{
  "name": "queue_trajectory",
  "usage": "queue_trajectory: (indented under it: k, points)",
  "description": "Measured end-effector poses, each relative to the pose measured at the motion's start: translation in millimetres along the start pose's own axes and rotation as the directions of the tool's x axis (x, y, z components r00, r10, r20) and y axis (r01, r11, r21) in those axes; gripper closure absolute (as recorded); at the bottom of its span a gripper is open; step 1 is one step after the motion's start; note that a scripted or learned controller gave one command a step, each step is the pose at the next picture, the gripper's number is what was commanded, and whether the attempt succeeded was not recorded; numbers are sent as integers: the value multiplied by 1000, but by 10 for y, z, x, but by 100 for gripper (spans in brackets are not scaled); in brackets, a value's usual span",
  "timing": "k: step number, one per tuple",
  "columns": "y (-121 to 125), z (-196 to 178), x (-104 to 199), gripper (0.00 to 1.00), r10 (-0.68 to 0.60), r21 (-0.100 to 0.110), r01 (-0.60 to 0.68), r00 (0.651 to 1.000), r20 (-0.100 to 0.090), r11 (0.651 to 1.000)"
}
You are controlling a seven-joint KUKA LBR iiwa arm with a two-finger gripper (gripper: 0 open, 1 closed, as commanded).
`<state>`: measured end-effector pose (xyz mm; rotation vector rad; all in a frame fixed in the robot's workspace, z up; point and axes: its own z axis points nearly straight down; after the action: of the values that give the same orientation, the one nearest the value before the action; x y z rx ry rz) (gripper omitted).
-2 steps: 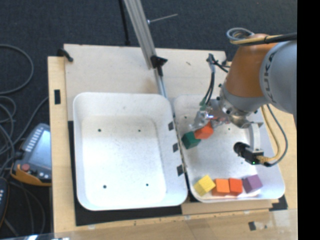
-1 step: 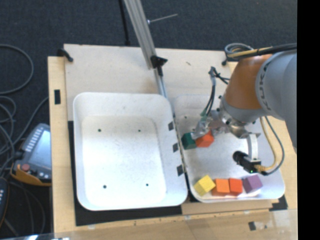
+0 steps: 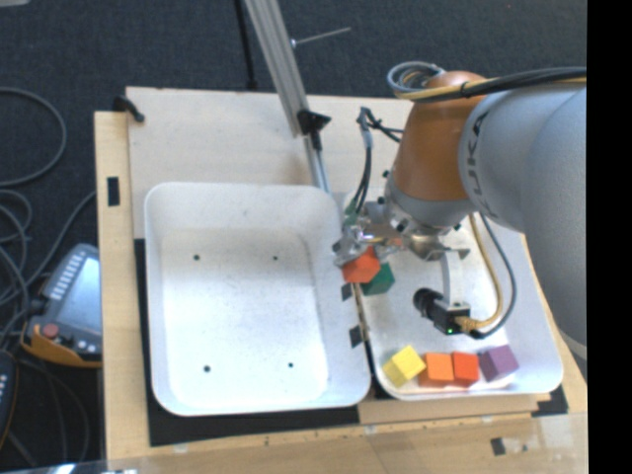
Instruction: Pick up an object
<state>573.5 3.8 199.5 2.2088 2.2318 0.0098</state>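
Left bin [image 3: 178, 265] open, right bin [image 3: 528, 339] crowded.

right bin [image 3: 538, 363] part hidden by arm [image 3: 513, 156]

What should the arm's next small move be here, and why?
Probably a slow, straight lift. The hand is low at the left edge of the right bin, right over an orange block with a green block against it. Whether the orange block is truly gripped isn't clear, so a short rise would show if it comes up alone.
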Motion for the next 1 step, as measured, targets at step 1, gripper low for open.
queue_trajectory:
  k: [1]
  points:
    - [169, 29, -679, 100, 15, 4, -15, 1000, 7, 1000]
